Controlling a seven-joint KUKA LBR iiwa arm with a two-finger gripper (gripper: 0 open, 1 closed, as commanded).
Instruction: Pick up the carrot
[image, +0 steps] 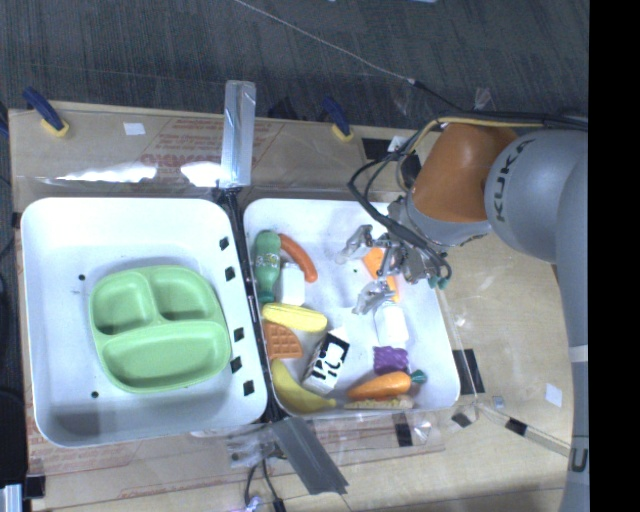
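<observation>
- The gripper hangs over the upper middle of the right bin, its two metal fingers spread apart and nothing between them.
- The carrot lies near the bin's front wall, orange with a green tip pointing right, just beside a purple toy and well apart from the gripper.
- Judged from this, the step in hand is the approach: no grasp is made yet, and the tool is above the wrong patch of the bin.
- An orange piece sits right by the fingers; it could be mistaken for the target.
- The next move calls for shifting toward the front wall, lining the fingers across the carrot's narrow width, then descending.
- The banana and the black-and-white tag block crowd its left end, so room is tight.
</observation>
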